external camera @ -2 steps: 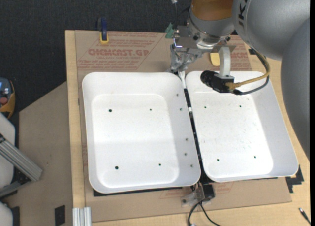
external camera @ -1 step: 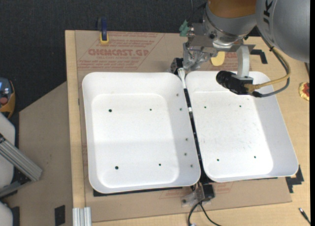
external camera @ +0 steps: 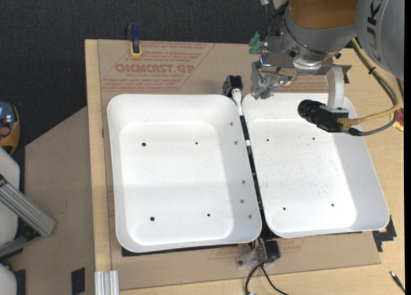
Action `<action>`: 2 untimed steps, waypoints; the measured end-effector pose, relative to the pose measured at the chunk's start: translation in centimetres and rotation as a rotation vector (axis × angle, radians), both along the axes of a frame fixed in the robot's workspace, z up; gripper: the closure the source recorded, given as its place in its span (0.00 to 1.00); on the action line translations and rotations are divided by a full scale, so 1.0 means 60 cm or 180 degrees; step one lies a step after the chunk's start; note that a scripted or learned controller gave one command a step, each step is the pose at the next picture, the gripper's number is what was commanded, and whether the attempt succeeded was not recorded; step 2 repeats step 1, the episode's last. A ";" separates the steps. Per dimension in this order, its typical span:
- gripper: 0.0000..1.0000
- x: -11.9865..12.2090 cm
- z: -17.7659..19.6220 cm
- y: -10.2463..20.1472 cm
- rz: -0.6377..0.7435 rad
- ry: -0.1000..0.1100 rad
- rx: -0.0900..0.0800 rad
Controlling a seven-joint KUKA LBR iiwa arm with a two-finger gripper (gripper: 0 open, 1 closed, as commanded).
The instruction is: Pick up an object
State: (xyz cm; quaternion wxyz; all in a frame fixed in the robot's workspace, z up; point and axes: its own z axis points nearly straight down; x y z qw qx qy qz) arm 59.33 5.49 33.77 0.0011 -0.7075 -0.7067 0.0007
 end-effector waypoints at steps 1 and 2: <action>1.00 0.068 -0.149 0.037 0.0010 0.0006 -0.0001; 1.00 0.068 -0.149 0.037 0.0010 0.0006 -0.0001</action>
